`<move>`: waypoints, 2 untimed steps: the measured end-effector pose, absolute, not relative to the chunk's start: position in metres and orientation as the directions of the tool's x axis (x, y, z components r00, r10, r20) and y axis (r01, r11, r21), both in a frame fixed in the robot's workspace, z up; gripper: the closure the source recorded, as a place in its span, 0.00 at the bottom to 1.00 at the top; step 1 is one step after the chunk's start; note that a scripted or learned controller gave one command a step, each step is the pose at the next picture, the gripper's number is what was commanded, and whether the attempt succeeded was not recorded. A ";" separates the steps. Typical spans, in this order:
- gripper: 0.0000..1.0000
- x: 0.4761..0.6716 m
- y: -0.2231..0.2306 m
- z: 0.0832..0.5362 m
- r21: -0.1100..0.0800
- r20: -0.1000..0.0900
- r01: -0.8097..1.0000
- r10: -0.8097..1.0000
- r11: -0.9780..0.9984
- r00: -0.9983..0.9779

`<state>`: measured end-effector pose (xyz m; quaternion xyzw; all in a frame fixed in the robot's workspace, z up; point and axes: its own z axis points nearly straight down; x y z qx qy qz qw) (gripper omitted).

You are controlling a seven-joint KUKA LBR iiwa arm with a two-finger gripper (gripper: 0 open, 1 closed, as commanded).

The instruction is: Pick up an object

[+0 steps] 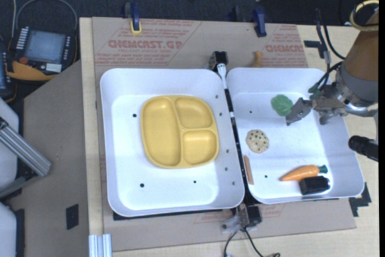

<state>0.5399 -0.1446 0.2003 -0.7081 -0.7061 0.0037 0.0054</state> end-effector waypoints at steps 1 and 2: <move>0.00 0.543 -0.144 0.207 0.000 0.000 1.000 1.000 0.000 0.000; 0.00 0.544 -0.145 0.143 -0.008 0.002 1.000 1.000 -0.001 0.001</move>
